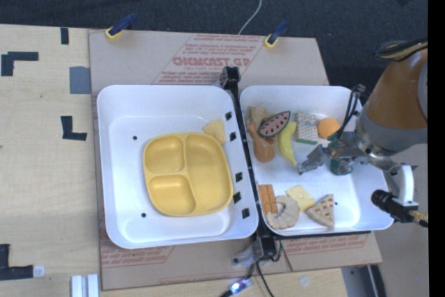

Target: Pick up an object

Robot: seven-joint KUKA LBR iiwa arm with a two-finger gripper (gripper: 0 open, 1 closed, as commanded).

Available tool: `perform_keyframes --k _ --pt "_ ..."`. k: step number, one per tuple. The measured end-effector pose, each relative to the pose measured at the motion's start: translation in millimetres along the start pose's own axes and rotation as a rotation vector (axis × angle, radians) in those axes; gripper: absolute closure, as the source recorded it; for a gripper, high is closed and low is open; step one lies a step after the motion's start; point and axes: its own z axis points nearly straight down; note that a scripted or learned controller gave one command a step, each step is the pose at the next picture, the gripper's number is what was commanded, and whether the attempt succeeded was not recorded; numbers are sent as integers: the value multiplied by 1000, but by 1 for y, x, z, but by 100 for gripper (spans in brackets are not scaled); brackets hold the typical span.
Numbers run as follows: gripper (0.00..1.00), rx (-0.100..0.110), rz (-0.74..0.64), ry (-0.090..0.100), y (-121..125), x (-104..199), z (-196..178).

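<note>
My gripper (pixel 307 164) hangs over the middle of the right bin (pixel 345 95), just right of a yellow banana (pixel 286 143). The grey arm with its orange band comes in from the right. Around it lie toy foods: a watermelon slice (pixel 273 124), an orange (pixel 328 127), a greenish sandwich block (pixel 305 130) and a brown hotdog (pixel 263 147). Nearer the front edge are a cheese piece (pixel 301 197), a pizza wedge (pixel 322 211), a donut (pixel 283 213) and an orange wafer (pixel 267 199). Nothing shows in the gripper's grasp.
The left bin (pixel 111 149) holds a yellow divided plate (pixel 186 172) and a small yellow wedge (pixel 215 129) near its back right corner. A black divider clip line (pixel 240 149) runs between the bins. Cardboard (pixel 208 55) lies under both.
</note>
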Motion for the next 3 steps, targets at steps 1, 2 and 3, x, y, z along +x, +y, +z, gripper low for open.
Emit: perform_keyframes --k 1,2,3 --pt "0 -13 -4 -2 3 0 -6" --pt "0 -8 -5 -1 11 5 52" --pt "0 -13 -5 -3 11 6 95"
